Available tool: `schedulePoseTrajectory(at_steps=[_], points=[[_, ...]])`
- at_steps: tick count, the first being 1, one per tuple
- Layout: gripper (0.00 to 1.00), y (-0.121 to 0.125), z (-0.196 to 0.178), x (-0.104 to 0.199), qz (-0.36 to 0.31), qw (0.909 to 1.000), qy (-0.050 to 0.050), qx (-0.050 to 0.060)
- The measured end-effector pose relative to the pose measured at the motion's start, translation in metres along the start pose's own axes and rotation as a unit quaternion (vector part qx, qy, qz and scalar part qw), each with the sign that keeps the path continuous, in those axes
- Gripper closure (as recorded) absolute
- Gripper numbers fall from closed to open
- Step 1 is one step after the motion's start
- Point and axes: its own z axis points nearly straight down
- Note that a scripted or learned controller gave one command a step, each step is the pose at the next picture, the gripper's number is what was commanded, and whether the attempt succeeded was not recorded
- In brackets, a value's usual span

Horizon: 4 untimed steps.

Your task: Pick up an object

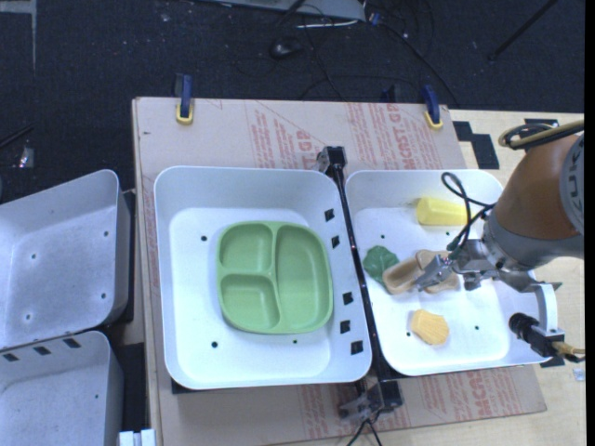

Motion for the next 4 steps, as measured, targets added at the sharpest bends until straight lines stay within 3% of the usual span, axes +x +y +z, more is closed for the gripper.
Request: schedulePoseTrajectory(at_steps=[1, 2, 3, 4], points=[[1.00, 0.002, -0.013, 0.000, 0.000, 1.0000, -0.001, -0.003], [1.00, -0.003, -0.069, 0.008, -0.002, 1.0000, -0.001, -0.005], [1.00, -0.002, -0.094, 0.008, -0.002, 1.0000, -0.001, -0.005], [1.00, 0.010, -0.090, 0.068, -0.005, 1.0000, 0.001, -0.003]])
